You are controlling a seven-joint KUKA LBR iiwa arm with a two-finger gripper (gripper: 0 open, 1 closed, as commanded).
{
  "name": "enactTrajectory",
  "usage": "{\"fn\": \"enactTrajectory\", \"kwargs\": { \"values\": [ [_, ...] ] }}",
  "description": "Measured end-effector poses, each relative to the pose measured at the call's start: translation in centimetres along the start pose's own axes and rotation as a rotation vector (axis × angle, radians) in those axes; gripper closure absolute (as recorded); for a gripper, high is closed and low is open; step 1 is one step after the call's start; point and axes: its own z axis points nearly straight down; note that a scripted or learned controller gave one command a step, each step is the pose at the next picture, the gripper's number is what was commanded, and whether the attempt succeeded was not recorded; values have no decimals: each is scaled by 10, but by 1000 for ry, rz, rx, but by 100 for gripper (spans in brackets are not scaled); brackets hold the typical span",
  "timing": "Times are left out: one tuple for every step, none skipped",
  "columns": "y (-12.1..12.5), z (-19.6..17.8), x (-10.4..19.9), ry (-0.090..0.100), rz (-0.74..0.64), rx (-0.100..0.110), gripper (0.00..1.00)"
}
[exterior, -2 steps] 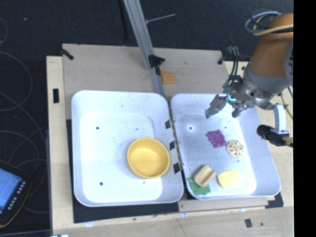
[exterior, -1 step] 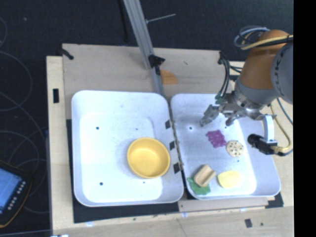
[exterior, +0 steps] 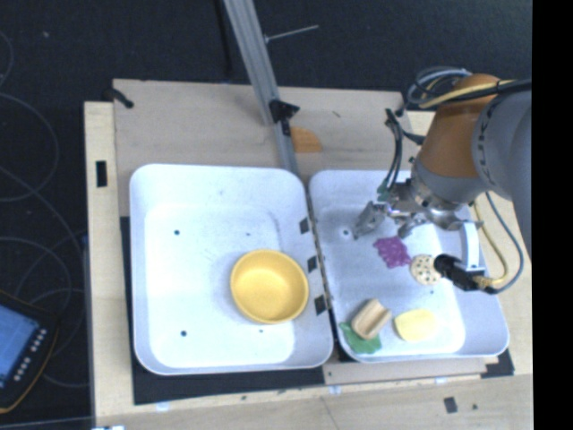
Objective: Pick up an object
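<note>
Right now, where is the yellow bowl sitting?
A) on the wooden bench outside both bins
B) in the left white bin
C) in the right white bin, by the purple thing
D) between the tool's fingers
B: the yellow bowl sits open side up on the floor of the left white bin, while the purple thing lies in the right white bin near the tool.

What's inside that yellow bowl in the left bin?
The yellow bowl looks empty: just its smooth yellow inside shows. It sits upright in the left bin. Whatever lies beneath it is covered.
</note>
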Motion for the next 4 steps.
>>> {"fn": "enactTrajectory", "kwargs": {
  "values": [
    [1,46,-2,-1,-1,-4,0],
    [2,32,-2,0,4,-10,100],
    [-3,-18,-10,1,-1,-9,100],
    [-2,-72,-11,0,-6,-11,100]
  ]
}}
